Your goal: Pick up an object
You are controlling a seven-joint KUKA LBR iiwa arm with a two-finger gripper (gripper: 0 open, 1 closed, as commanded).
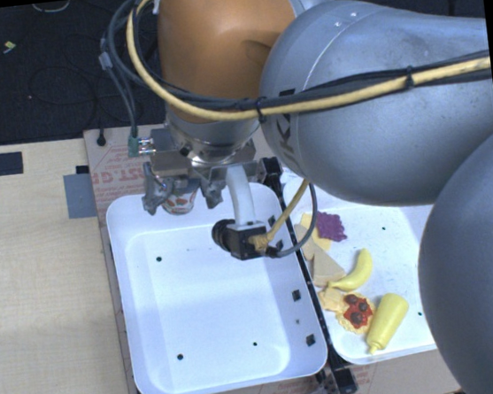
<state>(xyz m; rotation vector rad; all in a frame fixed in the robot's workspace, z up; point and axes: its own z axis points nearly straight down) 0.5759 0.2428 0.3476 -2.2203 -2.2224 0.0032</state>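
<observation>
The jaws (178, 196) hover over the left bin's (148, 337) far rim, apparently clamped on a small reddish-white object (179, 203), though the view is murky. The remaining toys, banana (356, 272) and yellow bottle (385, 321) among them, lie clustered in the right bin (404, 233), awaiting picks.

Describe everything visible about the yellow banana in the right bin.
The banana is a small, curved, bright yellow piece with a smooth plastic look, like toy food. It lies flat on the floor of the right bin, tips pointing upper right and lower left. Its lower end meets a pale wedge-shaped piece; a yellow bottle lies just below, apart from it.
</observation>
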